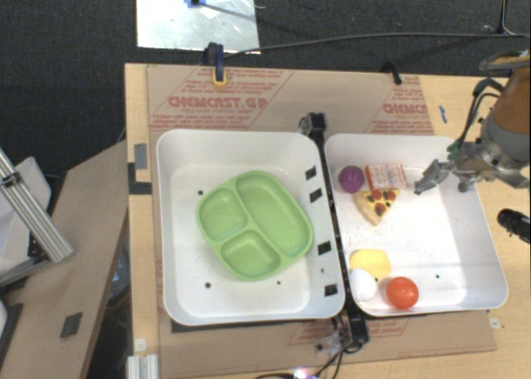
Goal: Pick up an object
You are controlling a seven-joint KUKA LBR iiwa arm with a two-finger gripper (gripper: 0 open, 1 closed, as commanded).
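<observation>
My gripper (446,180) hangs over the upper right part of the right bin (465,245), open, with nothing between its fingers. To its left lie a red-and-white packet (386,176), a purple ball (352,177) and a toy pizza slice (376,204). At the bin's near left corner sit a yellow piece (371,261), a white egg (362,284) and a red tomato (402,293). The gripper stands apart from all of them.
The left bin (187,162) holds a green divided plate (254,224). Black clips (318,195) line the wall between the bins. Cardboard (249,91) lies under both bins. The arm's body (506,133) rises at the right edge.
</observation>
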